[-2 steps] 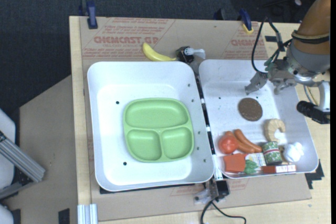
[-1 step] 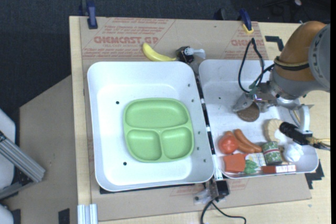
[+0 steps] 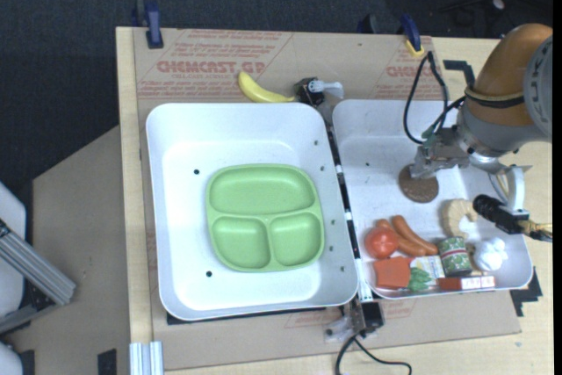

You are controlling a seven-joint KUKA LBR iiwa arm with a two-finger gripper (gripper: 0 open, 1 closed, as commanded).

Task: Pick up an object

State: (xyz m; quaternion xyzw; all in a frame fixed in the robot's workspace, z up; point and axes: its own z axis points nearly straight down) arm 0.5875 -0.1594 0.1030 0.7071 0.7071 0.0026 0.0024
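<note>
My gripper (image 3: 428,164) reaches down into the right bin (image 3: 373,132), directly over a brown round disc (image 3: 419,187) on the bin floor and seemingly touching its top. The bin's near end holds a red tomato (image 3: 380,241), two orange sausages (image 3: 413,234), an orange-red block (image 3: 392,272), a small green item (image 3: 421,279), a labelled can (image 3: 454,256), a beige bread-like piece (image 3: 457,212), a white lump (image 3: 490,256) and a flat red-and-white box (image 3: 465,283).
The left bin (image 3: 176,145) holds a green three-compartment plate (image 3: 263,217). A banana (image 3: 262,91) and a small black-and-white object (image 3: 316,90) lie on the bench behind the bins. A black part (image 3: 496,212) sticks out at the right bin's right side. Blue clamps (image 3: 153,22) hold the board's far edge.
</note>
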